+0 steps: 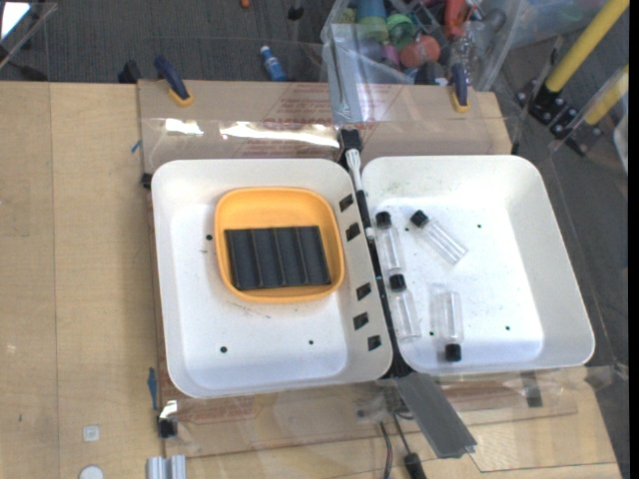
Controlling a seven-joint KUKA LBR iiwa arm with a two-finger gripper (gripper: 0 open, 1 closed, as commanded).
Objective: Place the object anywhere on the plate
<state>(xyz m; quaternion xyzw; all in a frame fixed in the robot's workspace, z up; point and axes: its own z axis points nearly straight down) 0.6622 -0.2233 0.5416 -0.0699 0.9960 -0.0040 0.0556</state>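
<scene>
Vials [439,238], four, lie in the right bin [519,183]; orange plate [278,203] sits in left bin [185,267].

Bright, even light; slightly soft focus

One fixed camera looks down aslant on both white bins [200,357].
</scene>
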